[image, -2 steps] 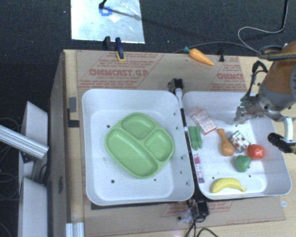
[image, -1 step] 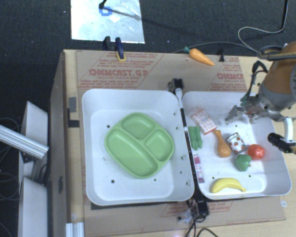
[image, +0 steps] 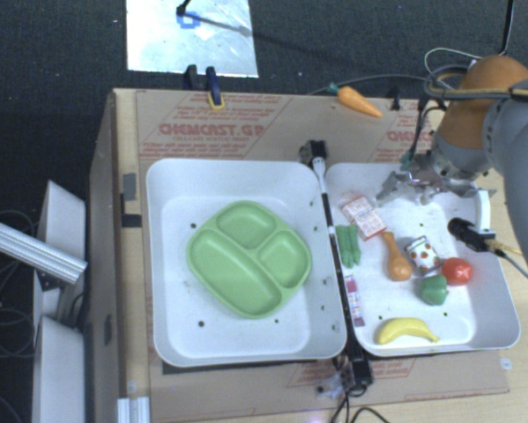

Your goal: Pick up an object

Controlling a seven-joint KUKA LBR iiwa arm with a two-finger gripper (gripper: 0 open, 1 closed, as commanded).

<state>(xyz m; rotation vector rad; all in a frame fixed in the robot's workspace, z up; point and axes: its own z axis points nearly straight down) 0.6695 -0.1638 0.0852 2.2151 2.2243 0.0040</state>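
Here, metal pincer [image: 416, 186] (spread apart), curved glossy banana [image: 405, 331], smooth white bin [image: 497, 320].

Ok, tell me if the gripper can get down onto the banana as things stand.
Probably yes. The banana lies alone near the right bin's front edge, with nothing on top of it. The gripper hangs over the bin's far end, the green pepper sitting between them.

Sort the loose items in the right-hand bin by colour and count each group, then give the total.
Green: 2 (bean pod, pepper)
Yellow: 1 (banana)
Red: 1 (tomato)
Orange: 1 (drumstick)
Pink and white: 1 (packet)
Red and white: 1 (small can)
Total: 7
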